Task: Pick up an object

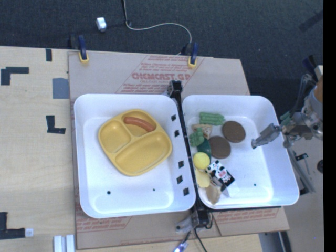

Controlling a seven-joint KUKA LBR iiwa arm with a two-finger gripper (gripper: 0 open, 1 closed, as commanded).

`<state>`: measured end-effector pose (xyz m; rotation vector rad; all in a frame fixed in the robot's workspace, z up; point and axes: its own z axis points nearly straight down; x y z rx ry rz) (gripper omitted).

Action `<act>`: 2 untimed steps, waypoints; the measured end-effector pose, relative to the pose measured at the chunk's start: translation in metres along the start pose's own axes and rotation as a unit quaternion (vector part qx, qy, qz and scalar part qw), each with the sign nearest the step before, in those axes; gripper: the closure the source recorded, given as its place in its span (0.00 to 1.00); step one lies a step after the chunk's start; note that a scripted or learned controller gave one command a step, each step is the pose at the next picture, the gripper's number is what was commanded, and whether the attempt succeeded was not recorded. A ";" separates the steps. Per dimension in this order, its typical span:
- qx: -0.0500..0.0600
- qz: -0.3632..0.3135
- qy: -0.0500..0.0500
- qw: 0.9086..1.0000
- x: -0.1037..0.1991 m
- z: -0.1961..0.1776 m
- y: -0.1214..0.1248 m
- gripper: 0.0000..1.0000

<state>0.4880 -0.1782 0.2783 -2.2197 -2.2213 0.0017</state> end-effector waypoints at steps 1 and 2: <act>0.002 -0.003 0.001 1.000 0.027 0.112 0.123 0.00; 0.001 -0.003 0.000 1.000 0.064 0.199 0.172 0.00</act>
